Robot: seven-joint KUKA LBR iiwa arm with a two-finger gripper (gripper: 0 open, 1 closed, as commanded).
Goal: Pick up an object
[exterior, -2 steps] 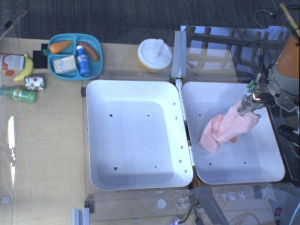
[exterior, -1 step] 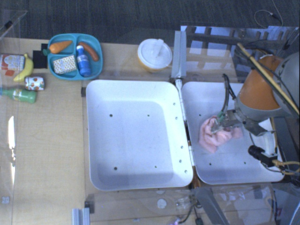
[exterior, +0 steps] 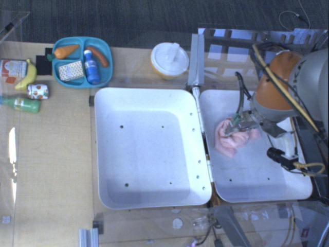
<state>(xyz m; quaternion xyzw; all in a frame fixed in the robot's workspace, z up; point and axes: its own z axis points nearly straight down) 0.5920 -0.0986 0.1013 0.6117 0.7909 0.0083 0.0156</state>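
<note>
Jaws could not be read from the camera view: the gripper (exterior: 239, 123) was pressed down onto the pink cloth (exterior: 231, 137), and whether it was clenched on the fabric or released I cannot tell. That crumpled cloth lay right of centre in the frame, in the upper-left part of the right bin (exterior: 267, 187), and it was the likely thing to be picked, being the one item in either bin. The arm (exterior: 280, 86) came in from the right edge, its orange band just above the wrist, bent low so that the tool met the cloth's upper right side; that suited a soft heap, which has to be pinched at a fold. A lift had not yet shown, for the cloth rested on the bin floor.

Left of it sat the left bin (exterior: 146, 148), white and shallow like its neighbour. Both stood on a pale wooden bench (exterior: 51, 179). At the upper left a blue divided tray (exterior: 105, 60) held toy food, with a banana (exterior: 28, 75) and a small can (exterior: 38, 91) beside it. A white lidded cup (exterior: 170, 59) stood at top centre. Dark carpet (exterior: 128, 6) filled the top of the frame
</note>
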